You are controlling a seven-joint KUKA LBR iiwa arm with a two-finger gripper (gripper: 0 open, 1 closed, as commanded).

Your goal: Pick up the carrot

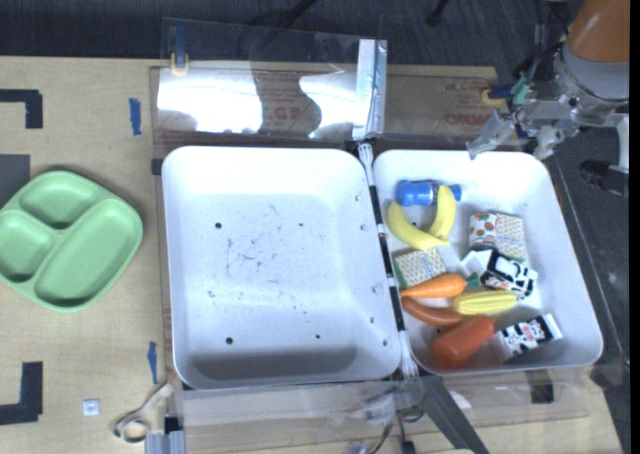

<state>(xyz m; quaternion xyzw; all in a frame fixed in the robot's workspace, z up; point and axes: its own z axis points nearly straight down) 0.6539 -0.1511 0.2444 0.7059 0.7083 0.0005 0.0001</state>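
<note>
Above the right bin's (560, 202) far corner, end effector (520, 137) spread, carrot (432, 288) well apart.

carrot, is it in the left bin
No, the carrot lies in the right bin among the other toys, beside a banana and a corn cob.

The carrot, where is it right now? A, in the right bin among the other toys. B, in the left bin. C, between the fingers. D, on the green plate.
A: the carrot lies in the right bin, just below the banana and touching the corn, while the gripper hangs over that bin's far rim.
</note>
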